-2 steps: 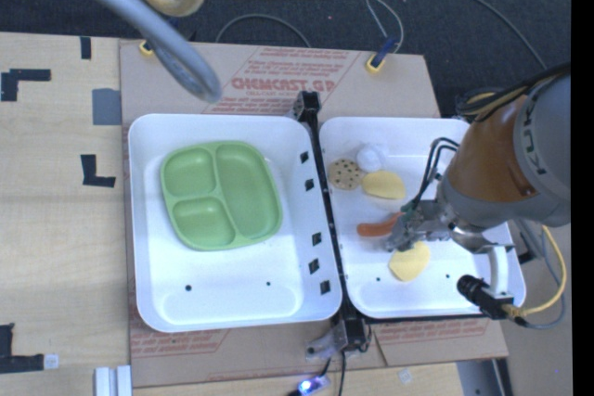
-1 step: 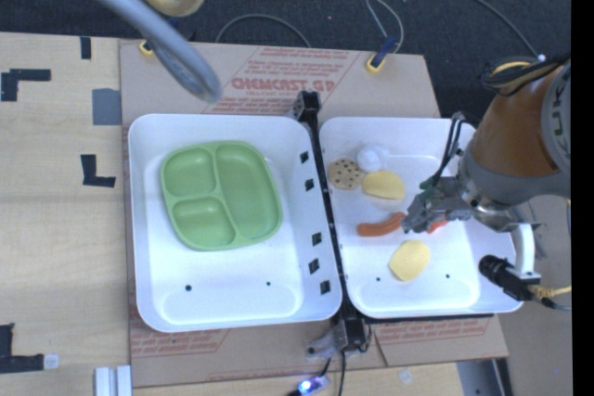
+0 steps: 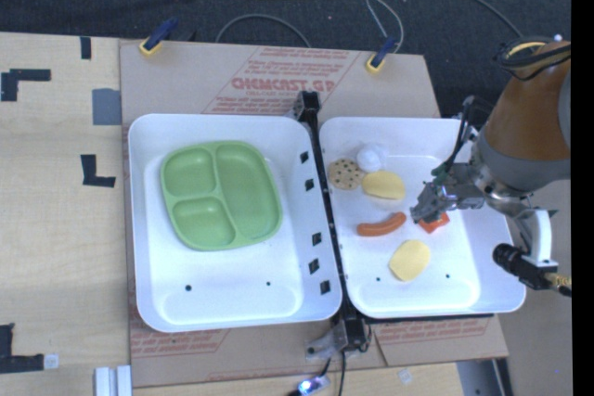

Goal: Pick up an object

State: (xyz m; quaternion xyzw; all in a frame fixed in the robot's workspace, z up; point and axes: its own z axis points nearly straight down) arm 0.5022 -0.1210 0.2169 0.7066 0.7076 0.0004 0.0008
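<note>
Camera view: gripper (image 3: 432, 210) low in the right bin (image 3: 483, 292), over something orange-red (image 3: 434, 220); I cannot tell its state. It could slip, or nudge the nearby sausage (image 3: 381, 224).

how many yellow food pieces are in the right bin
2. One yellow piece lies near the middle of the right bin, just right of the cookie. The other yellow piece lies nearer the front edge, below the sausage. The gripper may hide more.
</note>
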